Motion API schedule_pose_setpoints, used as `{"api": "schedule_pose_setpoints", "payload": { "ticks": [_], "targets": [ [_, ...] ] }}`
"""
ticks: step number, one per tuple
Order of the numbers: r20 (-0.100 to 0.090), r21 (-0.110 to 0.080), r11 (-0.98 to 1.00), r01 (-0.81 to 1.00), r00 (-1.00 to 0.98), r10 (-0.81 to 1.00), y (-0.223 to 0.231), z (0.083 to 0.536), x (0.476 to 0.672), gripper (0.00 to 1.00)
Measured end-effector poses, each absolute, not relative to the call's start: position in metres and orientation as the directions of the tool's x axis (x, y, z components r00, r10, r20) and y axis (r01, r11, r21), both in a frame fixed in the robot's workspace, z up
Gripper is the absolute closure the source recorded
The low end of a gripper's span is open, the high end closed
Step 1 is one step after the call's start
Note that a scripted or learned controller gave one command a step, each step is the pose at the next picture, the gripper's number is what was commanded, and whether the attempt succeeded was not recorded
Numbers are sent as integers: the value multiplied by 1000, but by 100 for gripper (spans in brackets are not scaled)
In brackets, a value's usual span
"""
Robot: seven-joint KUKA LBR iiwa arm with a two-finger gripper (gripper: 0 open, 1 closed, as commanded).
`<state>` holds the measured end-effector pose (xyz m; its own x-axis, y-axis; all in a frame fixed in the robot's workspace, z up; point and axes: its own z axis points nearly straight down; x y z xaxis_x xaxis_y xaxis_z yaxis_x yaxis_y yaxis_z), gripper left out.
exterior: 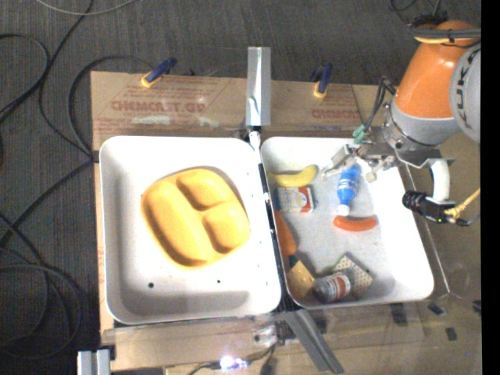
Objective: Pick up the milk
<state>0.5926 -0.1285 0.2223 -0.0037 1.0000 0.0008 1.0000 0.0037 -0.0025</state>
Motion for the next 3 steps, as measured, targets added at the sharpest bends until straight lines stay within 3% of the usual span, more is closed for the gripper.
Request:
{"api": "schedule_pose_setpoints", "payload": {
  "ticks": [1,2,3],
  "targets": [
    [2,-3,32,999,-32,999,-107,248,552,0],
    [2,-5,-55,998,55,998,-106,103,500,0],
    [-1,-3,-65,998,65,998,-86,183,556,0]
  ]
}}
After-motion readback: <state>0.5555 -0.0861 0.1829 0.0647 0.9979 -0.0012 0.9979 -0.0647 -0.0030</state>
